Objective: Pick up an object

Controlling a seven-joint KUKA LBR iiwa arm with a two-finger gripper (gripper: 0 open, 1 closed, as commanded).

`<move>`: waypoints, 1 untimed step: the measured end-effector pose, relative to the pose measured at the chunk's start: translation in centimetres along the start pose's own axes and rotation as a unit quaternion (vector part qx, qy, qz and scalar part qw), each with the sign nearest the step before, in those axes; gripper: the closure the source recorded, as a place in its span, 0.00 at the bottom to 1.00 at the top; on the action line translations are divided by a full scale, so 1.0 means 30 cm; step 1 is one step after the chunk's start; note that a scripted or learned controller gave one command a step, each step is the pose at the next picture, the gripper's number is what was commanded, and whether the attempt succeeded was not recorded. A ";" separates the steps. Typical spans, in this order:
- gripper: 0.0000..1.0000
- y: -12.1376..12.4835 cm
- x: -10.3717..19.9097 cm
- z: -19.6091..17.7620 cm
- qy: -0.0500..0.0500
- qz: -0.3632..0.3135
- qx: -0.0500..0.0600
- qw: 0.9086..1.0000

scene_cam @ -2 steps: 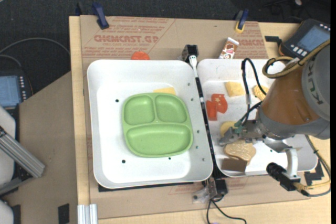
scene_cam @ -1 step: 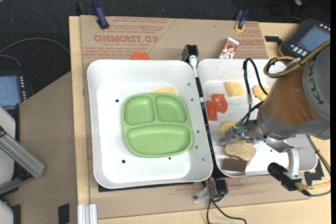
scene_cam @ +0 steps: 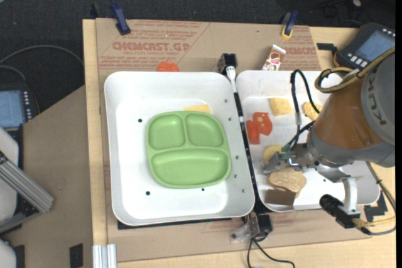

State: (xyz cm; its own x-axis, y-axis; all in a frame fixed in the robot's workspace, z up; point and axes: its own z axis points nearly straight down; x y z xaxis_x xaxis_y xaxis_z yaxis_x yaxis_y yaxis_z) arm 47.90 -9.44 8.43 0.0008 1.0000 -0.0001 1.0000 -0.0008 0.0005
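Nearest in the right bin (scene_cam: 370, 201) lies a dark brown block (scene_cam: 280, 198), close to the near wall. Just behind it, touching it, is a round tan cookie (scene_cam: 287, 181). The gripper (scene_cam: 281, 162) hangs low right over the cookie's far edge, next to a small yellow piece (scene_cam: 272, 151). I think it is that low because it wants to grab one of those two things. Nothing can be seen between its fingers, and I cannot tell if they are spread or pressed together.

A little farther is a red toy (scene_cam: 259, 125). Farther still are a yellow block (scene_cam: 281, 106) and another yellow bit (scene_cam: 309, 111) by the arm's black cable. All the small things sit in the right bin, probably so the arm can reach them from its side.

The left bin (scene_cam: 122, 154) has one green tray (scene_cam: 187, 149) with three parts, and one pale yellow slice (scene_cam: 198, 108) peeking out at its far edge.

Past the bins, on the bench (scene_cam: 188, 41), lie one small red-and-white packet (scene_cam: 274, 59) and one orange thing (scene_cam: 167, 66). Two blue clamps (scene_cam: 119, 18) hold the far edge down.

The count: two bins, one tray, one cookie, one brown block, one red toy, four yellow pieces.
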 end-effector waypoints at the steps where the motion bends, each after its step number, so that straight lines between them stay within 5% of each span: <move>1: 0.00 0.000 -0.006 0.000 0.000 -0.001 0.000 1.000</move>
State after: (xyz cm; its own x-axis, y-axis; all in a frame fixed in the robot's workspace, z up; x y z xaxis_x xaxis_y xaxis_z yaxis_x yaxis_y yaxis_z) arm 47.90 -9.61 8.43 -0.0003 1.0000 -0.0003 1.0000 0.0003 0.0006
